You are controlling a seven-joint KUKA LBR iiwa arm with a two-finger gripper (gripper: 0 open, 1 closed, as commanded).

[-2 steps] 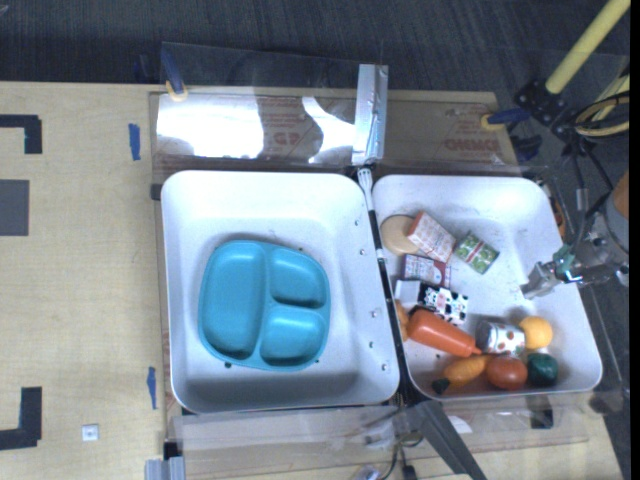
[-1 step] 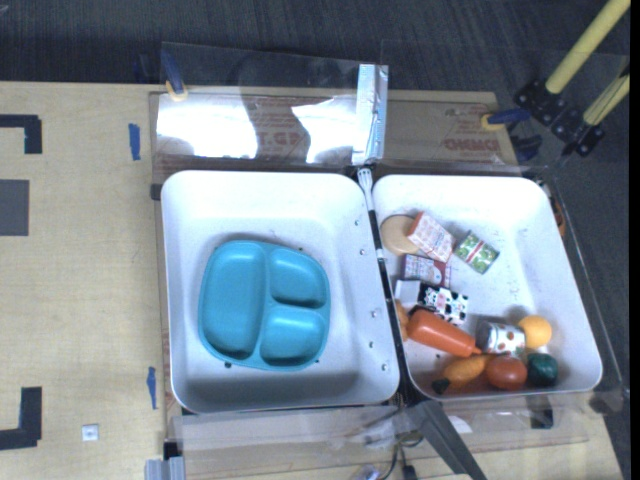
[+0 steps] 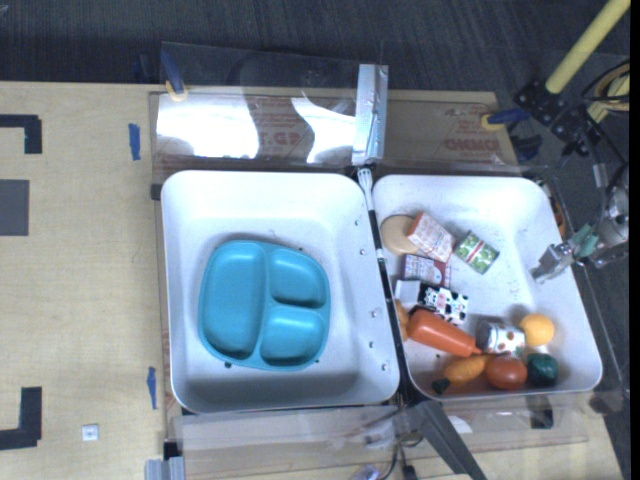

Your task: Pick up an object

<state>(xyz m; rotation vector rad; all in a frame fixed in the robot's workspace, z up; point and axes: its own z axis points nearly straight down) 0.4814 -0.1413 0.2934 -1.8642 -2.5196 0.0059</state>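
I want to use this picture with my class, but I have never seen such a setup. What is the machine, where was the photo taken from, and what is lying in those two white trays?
The photo comes from one fixed camera above a bench, looking down at a slant. Two shallow white bins sit side by side. The left bin holds a blue divided plate. The right bin holds a jumble of small toy items: an orange carrot, a yellow ball, a red tomato, a green carton and some small boxes. The machine is a robot arm reaching in from the right; its gripper, a two-finger claw, is at the right bin's edge. Nothing can be seen between its fingers, and whether they are open is too unclear to tell.
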